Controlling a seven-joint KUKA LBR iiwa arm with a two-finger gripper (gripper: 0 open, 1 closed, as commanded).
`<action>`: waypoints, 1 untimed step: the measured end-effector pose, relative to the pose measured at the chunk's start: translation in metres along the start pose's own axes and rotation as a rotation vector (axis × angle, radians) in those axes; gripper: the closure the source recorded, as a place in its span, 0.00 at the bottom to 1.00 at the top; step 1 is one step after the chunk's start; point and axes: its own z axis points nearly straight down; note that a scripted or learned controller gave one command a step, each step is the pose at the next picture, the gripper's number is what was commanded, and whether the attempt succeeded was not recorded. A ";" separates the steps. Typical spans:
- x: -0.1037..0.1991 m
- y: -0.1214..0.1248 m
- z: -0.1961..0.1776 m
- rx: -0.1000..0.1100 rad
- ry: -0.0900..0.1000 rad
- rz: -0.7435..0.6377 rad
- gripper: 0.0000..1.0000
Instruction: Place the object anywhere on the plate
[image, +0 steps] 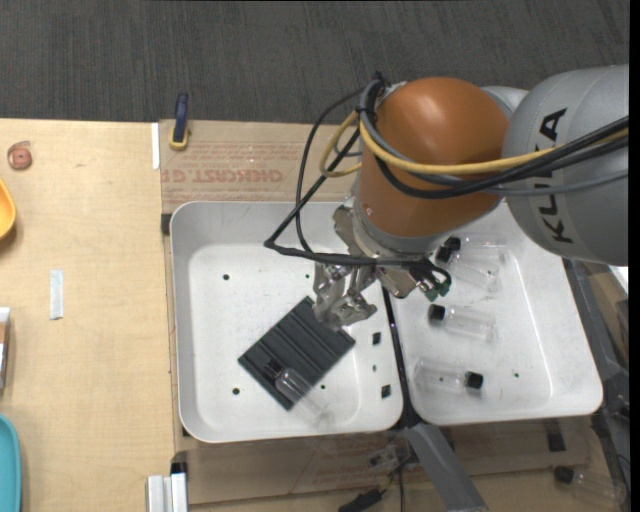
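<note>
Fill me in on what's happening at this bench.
A grey KUKA arm reaches in from the right, its gripper low over the left bin, just above the upper corner of a dark ribbed plate. A small clear vial lies on the plate's lower end. More clear vials lie in the right bin.

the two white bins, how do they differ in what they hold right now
The left bin holds a dark ribbed plate lying at a slant, with one clear vial resting on its lower corner. The right bin has no plate; it holds several loose clear vials with black caps. The gripper hangs over the left bin, near the plate's upper edge, not over the right one. Both bins are shallow, white and rounded at the corners.
</note>
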 end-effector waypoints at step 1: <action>0.000 0.000 0.000 0.000 0.000 0.000 0.00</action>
